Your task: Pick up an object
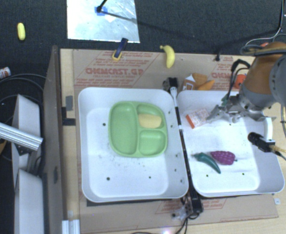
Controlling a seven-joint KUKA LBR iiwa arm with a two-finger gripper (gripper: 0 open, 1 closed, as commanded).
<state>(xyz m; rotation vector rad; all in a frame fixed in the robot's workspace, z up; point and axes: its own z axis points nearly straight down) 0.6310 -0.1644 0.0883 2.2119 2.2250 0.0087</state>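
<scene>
In the right bin [264, 179] lie an orange-and-white packet [197, 118] near the back left, a green pepper [208, 161] and a purple bunch of grapes [223, 156] side by side toward the front. My gripper [219, 112] hangs low over the back of this bin, just right of the packet and pointing at it. Nothing visibly sits in it. The grey arm with its orange band [259, 74] comes in from the right.
The left bin [99, 179] holds a green divided plate [133, 140] with a yellow piece [149, 120] in its back right section. On the bench behind the bins lie a banana [169, 56] and orange scraps [201, 84]. Cables [267, 145] trail at the right.
</scene>
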